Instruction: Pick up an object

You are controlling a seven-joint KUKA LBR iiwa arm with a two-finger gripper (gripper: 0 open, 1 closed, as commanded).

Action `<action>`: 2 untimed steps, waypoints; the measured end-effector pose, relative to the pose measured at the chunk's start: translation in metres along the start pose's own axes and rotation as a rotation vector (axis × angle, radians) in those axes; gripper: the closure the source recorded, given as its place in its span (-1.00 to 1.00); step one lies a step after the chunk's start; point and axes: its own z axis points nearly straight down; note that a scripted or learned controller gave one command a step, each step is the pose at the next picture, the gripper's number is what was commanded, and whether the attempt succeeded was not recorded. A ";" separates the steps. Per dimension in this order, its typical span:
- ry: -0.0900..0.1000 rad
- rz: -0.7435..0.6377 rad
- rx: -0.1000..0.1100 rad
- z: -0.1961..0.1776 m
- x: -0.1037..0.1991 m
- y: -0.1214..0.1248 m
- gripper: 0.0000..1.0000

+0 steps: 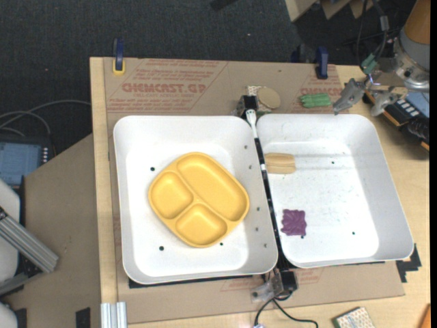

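A tan wooden block lies in the right bin, against its left wall. A small purple object sits lower in the same bin. The left bin bears a yellow three-compartment plate. My gripper hangs at the upper right, above the far rim of the right bin, well apart from the block and the purple object. Nothing shows in its grasp.
A green object and a round tan disc rest on the cardboard bench behind the bins. Blue clamps hold the board's far edge. Cables and cluttered gear lie at the upper right.
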 end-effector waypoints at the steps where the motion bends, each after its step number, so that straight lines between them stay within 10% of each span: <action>1: 0.005 -0.003 0.013 0.056 0.061 -0.088 -1.00; 2: 0.004 0.003 0.013 0.166 0.052 -0.142 -1.00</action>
